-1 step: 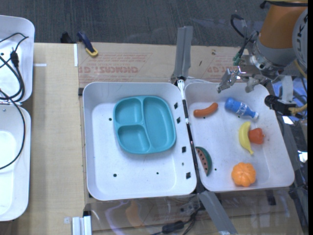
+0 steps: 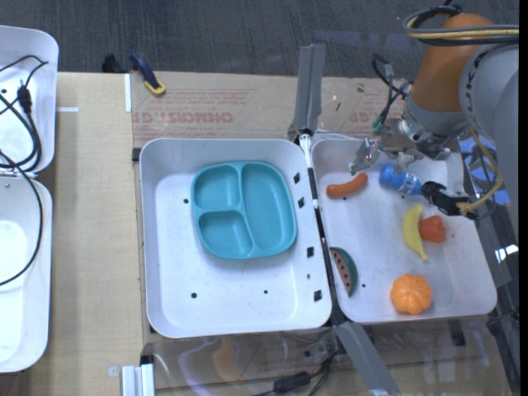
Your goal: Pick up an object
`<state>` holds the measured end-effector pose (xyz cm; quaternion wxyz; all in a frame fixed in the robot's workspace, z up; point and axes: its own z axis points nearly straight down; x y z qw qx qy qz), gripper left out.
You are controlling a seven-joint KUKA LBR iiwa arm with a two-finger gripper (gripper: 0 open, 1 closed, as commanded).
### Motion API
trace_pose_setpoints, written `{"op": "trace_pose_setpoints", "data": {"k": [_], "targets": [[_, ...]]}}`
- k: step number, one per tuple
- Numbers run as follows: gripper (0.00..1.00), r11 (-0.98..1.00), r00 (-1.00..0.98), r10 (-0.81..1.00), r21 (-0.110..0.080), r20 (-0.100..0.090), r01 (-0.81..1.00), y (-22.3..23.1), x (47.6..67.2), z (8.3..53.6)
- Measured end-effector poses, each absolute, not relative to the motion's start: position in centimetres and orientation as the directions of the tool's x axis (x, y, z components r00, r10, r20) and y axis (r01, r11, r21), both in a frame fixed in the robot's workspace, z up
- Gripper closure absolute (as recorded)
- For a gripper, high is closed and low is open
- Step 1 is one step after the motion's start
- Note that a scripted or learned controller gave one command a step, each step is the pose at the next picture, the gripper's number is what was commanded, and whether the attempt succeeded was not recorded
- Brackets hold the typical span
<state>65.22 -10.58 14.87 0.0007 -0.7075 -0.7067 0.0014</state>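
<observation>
My gripper (image 2: 361,157) hangs over the back left corner of the right bin (image 2: 462,304), just above and behind an orange-red sausage (image 2: 346,186). To the sausage's right lies a blue bottle (image 2: 399,180). Further right sit a yellow banana (image 2: 414,231) and, touching it, a red fruit (image 2: 433,230). Near the bin's front edge is an orange mandarin (image 2: 411,294). A watermelon slice (image 2: 344,270) leans against the bin's left wall. I see nothing held in the gripper.
The left bin (image 2: 165,295) holds a teal divided plate (image 2: 244,209). A grey post (image 2: 309,89) rises behind the seam between the bins. A blue and yellow clamp (image 2: 147,74) lies on the cardboard at the back left. Cables (image 2: 466,200) trail from the wrist over the right bin.
</observation>
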Motion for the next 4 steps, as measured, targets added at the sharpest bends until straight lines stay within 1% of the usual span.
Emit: {"op": "trace_pose_setpoints", "data": {"k": [1, 2, 3, 4], "targets": [[0.0, -0.003, 0.003, 1.0, 0.013, -0.002, 1.0, -9.4, 64.3, 10.0], [0.0, 0.002, -0.002, 1.0, 0.001, -0.001, 1.0, -9.8, 65.6, 9.3], [1.0, 0.002, -0.002, 1.0, 0.002, -0.001, 1.0, -9.8, 65.6, 10.2], [1.0, 0.003, -0.003, 1.0, -0.001, -0.001, 1.0, -7.4, 64.3, 19.2]]}}
